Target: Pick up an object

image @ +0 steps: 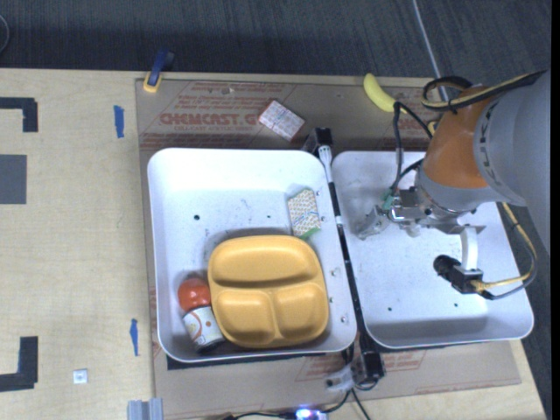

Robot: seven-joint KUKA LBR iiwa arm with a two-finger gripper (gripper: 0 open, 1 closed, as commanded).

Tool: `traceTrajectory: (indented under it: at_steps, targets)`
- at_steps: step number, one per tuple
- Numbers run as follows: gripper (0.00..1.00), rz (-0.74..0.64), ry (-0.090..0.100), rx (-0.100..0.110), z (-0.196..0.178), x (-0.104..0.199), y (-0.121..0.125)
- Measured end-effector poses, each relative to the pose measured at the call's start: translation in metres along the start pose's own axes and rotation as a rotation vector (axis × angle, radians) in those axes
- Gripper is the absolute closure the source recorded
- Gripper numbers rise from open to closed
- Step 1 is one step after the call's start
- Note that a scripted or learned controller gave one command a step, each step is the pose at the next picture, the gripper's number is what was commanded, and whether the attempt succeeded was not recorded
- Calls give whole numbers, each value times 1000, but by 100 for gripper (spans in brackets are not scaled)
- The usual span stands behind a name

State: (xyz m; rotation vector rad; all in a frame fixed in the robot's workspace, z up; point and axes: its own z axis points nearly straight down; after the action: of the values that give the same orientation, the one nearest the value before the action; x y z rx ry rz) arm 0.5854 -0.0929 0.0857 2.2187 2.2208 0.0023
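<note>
The left bin holds a yellow compartment tray at its front. A small bottle with an orange-red cap lies against the tray's left side. A small patterned packet lies near the bin's right wall. My gripper hangs low over the left part of the right bin, close to the wall between the bins. It is small and grey against the white floor. The arm's orange band and grey body cover the bin's back right.
A patterned card lies on the cardboard behind the left bin. A yellow curved object sits behind the right bin. Black cable fittings hang over the right bin's floor. A blue clamp grips the cardboard's back left corner.
</note>
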Motion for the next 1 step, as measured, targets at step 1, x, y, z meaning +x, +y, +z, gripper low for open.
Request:
traceTrajectory:
  at_steps: [1]
  targets:
    - [0,-1,0,0,0,-4,30]
